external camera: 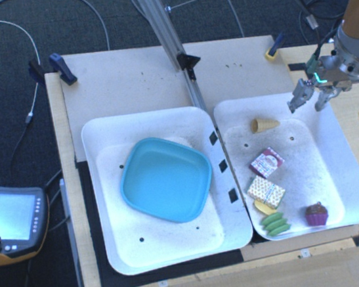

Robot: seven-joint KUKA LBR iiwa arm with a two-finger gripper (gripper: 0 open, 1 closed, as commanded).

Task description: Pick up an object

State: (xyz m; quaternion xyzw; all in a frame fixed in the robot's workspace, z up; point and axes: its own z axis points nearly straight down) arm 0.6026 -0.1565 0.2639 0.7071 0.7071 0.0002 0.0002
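Left bin (99, 139): blue plate (166, 179). Right bin (349, 169): cone (263, 124) just left of fingers; cartons (267, 175), pea pod (275, 223), purple cupcake (316, 214) below. Gripper (313, 97) hovering over rim, fingers spread, holding nothing.

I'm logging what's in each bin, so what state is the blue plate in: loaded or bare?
Bare. The blue plate lies flat in the left bin, and its whole blue surface shows with nothing resting on it.

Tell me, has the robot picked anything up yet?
Not yet. Its gripper hangs open over the right bin's top edge with nothing between the fingers. The cone, two small boxes, green pod and purple cupcake all lie in that bin. Choosing, grasping and lifting remain.
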